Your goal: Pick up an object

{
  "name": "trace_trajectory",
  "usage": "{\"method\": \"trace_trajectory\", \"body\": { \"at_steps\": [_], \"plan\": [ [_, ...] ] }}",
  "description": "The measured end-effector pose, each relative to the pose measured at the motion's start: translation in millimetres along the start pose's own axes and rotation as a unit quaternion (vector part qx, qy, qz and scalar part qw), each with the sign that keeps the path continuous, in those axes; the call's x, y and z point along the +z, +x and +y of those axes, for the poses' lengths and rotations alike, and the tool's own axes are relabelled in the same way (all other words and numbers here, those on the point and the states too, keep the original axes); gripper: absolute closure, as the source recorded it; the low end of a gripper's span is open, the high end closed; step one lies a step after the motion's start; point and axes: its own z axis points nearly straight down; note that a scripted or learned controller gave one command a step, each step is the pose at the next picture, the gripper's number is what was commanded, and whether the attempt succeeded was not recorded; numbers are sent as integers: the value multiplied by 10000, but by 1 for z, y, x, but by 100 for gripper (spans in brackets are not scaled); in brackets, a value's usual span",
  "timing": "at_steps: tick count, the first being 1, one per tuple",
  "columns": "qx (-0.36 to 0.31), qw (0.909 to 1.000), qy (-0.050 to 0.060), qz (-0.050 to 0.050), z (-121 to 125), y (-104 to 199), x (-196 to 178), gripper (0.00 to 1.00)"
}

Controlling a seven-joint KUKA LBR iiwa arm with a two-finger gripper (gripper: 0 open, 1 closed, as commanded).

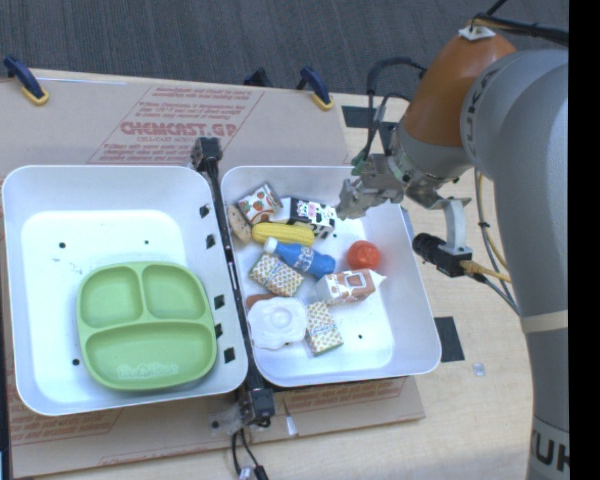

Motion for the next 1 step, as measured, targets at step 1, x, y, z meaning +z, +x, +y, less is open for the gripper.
{"method": "trace_trajectory", "body": {
  "at_steps": [1],
  "plan": [
    [-13,10000,17,10,-10,52,50,100]
  ]
}}
